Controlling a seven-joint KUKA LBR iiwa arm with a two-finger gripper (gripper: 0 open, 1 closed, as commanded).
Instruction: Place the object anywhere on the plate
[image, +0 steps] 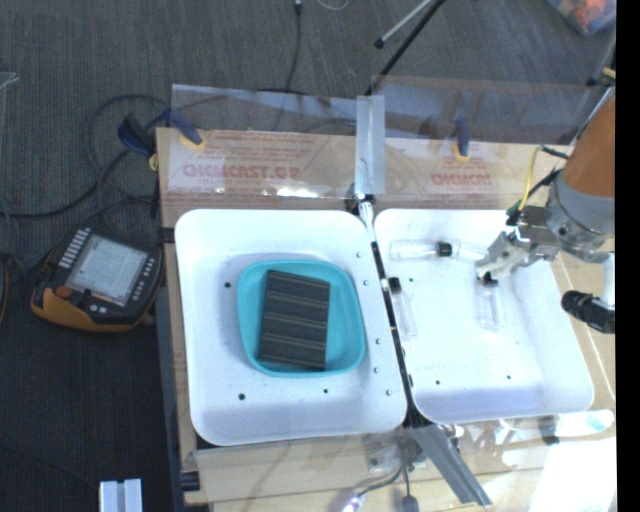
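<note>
A dark ribbed block (295, 320) covers the middle of the blue plate (248, 300) in the left bin (200, 300), leaving only its rim bare. In the right bin (520, 370), clear syringes (425, 249) lie toward 12 o'clock; the floor toward 6 o'clock lies open.

grey arm (585, 205), orange band (603, 150), metal claw (497, 262)

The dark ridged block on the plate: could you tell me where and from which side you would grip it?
The dark ridged block lies flat on the blue plate, long axis running up and down the view. I would probably come straight down from above and close across its narrower width, on the two long edges near the middle. The gripper is over the right bin.
</note>
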